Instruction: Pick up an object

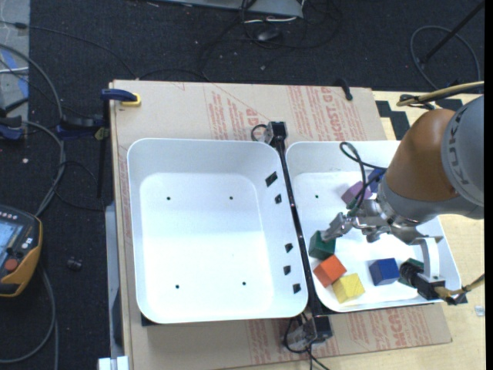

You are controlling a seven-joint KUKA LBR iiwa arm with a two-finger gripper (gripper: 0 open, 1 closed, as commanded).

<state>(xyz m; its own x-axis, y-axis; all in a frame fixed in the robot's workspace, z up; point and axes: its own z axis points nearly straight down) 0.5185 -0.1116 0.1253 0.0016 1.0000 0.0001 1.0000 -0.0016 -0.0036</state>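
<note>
The right bin (431, 295) holds several small blocks. A green block (321, 247) lies near its left wall, with an orange block (331, 269) and a yellow block (349, 287) just in front of it. A blue block (384, 271) sits further right, beside a dark green piece (412, 268). A purple object (355, 193) lies further back, partly hidden by the arm. My gripper (353, 228) hangs low in the right bin, right beside the green block and above the orange one. The arm's body covers the bin's back right part.
The left bin (154, 160) stands beside the right one, a black divider strip (291, 214) between them. Both rest on a cardboard sheet (231, 106). A cable (350, 154) loops over the right bin's back rim.
</note>
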